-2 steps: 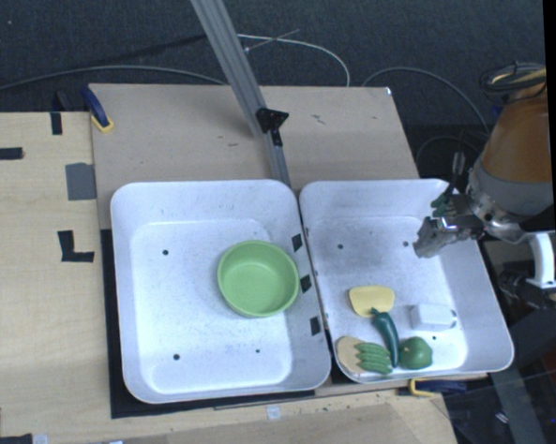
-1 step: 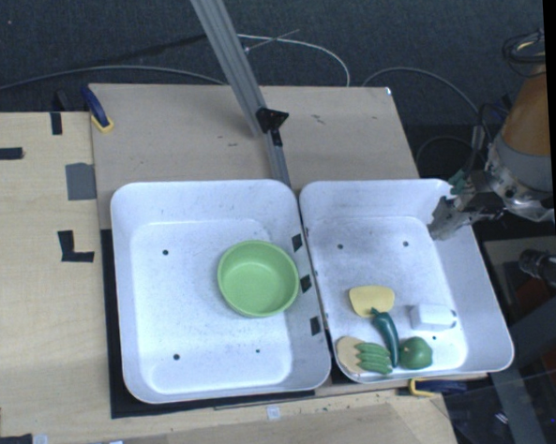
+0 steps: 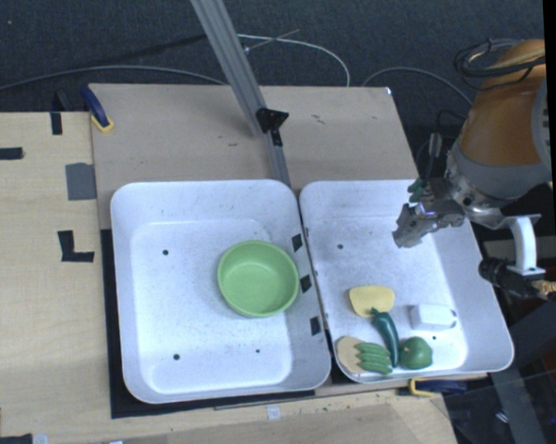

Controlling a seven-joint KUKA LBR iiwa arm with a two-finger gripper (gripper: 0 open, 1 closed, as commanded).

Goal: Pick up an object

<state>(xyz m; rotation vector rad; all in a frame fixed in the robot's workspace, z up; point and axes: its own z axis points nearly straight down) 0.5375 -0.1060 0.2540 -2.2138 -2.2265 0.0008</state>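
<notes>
My gripper (image 3: 412, 229) hangs over the right bin (image 3: 353, 212), near its upper right part, with the orange-banded arm behind it at the right. Below it in the bin lie a yellow piece (image 3: 369, 299), a dark green pepper-like piece (image 3: 386, 334), a green round fruit (image 3: 416, 353), a white block (image 3: 432, 316) and a tan piece with green stripes (image 3: 361, 356). All of these lie toward the bin's near edge, well below the gripper. Nothing shows between its fingers.
A green bowl (image 3: 257, 279) sits in the left bin (image 3: 147, 224) near its right wall. A grey pole (image 3: 235, 59) slants down to the divider between the bins. Cables run across the dark floor at the top.
</notes>
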